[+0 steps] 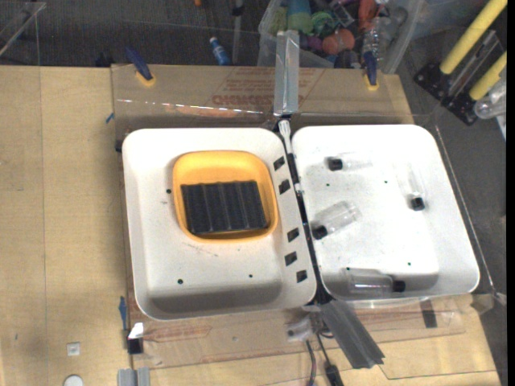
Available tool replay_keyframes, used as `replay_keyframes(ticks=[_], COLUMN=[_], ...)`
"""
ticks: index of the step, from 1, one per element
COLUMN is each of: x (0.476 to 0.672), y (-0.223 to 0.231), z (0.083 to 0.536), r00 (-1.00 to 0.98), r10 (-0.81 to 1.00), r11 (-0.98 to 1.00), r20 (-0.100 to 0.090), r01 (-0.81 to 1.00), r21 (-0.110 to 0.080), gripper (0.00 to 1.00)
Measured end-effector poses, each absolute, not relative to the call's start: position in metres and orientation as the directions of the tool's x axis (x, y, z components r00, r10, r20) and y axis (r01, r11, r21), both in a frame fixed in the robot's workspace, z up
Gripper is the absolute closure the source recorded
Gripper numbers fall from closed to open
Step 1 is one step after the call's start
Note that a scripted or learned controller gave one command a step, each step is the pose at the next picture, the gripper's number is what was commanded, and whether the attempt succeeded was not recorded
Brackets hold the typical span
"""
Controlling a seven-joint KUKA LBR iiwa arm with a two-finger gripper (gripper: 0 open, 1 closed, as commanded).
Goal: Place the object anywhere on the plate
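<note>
Block (223, 206), black and ribbed, sat flat in the middle of the yellow plate (187, 170) in the left bin (149, 248). Looked basically done tbh; best thing was just not nudging it.

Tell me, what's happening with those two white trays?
Nothing is being handled at this moment. The left bin holds a yellow plate with a dark ridged block lying on it. The right bin holds four small clear bottles with black caps, lying apart: one near the top, one at the right, one in the middle and one at the front edge.
</note>
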State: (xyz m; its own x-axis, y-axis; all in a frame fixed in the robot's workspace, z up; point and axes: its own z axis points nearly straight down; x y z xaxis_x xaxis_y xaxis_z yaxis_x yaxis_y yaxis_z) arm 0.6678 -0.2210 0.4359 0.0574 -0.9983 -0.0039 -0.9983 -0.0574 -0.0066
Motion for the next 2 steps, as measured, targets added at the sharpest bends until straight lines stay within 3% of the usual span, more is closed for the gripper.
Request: replay_keyframes(ticks=[1, 2], x=[0.6667, 0.6678], y=[-0.2179, -0.214], z=[0.4357, 0.4352], r00=[0.166, 0.513], r10=[-0.986, -0.858], r11=[-0.166, -0.513], r20=[-0.004, -0.002], r01=[-0.986, -0.858], r21=[-0.003, -0.006], gripper=[1.0, 1.0])
